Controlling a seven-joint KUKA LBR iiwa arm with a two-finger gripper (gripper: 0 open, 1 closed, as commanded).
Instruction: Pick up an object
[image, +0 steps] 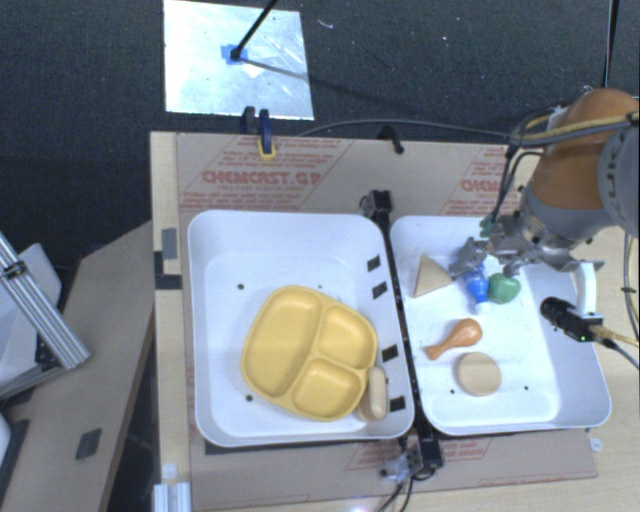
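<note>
Two toys, blue piece (477, 290) and green piece (505, 289), sit just under gripper (487, 262) in right bin (575, 400); finger spread and any hold: cannot tell.

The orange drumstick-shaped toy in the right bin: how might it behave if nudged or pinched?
The orange drumstick-shaped toy looks smooth and rounded, so it may slip from a pinch. Its bulbous end and thin handle suggest it would pivot or roll in an arc. It probably is light, likely hollow plastic.
</note>
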